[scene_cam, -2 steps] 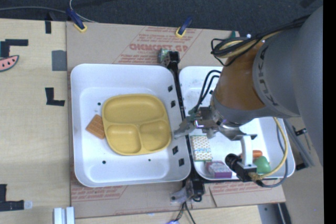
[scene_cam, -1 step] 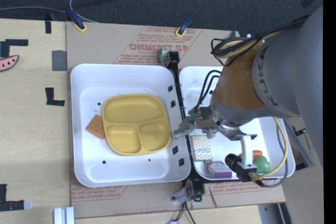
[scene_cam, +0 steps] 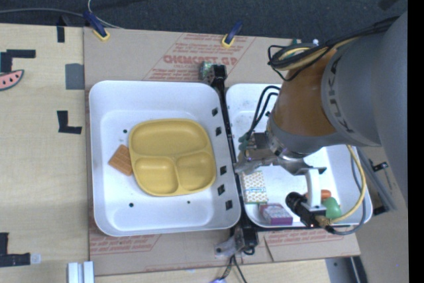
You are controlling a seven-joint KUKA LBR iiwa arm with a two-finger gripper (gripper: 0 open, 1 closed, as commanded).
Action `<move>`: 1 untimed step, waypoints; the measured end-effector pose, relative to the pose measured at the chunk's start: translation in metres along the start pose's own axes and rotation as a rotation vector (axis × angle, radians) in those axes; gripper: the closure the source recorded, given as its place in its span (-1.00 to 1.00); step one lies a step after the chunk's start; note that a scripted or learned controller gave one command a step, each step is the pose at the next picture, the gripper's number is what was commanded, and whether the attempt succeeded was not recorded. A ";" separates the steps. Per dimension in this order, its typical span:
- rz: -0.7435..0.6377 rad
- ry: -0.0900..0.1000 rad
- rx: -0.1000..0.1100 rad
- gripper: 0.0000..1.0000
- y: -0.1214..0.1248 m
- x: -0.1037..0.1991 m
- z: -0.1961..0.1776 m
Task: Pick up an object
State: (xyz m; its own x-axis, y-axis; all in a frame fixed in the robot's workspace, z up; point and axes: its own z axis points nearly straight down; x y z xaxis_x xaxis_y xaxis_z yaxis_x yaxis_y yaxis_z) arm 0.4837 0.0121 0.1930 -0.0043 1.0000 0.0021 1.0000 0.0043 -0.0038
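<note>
A yellow divided plate (scene_cam: 173, 156) lies in the left bin (scene_cam: 106, 116), with a tan cracker-like piece (scene_cam: 120, 159) tucked at its left edge. In the right bin (scene_cam: 351, 189) lie a pale patterned packet (scene_cam: 254, 186), a small purple and white box (scene_cam: 274, 213) and a green and orange toy (scene_cam: 329, 205) near the front. My arm's orange-banded wrist (scene_cam: 301, 103) hangs over the right bin, and the gripper (scene_cam: 255, 157) sits low at the bin's left side just above the packet. Its body hides what lies beneath it.
A black divider rail (scene_cam: 225, 142) runs between the two bins. Cables (scene_cam: 285, 56) loop off the arm over the right bin's back. Brown cardboard (scene_cam: 165, 56) lies under both bins, with yellow clips at its back edge.
</note>
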 end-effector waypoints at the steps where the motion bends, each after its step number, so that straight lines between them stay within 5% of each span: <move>1: 0.000 0.000 0.000 -1.00 0.000 0.000 0.000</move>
State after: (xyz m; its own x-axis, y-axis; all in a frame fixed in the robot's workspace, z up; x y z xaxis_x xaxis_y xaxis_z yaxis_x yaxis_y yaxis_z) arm 0.4836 0.0121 0.1929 -0.0042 1.0000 0.0022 1.0000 0.0042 -0.0039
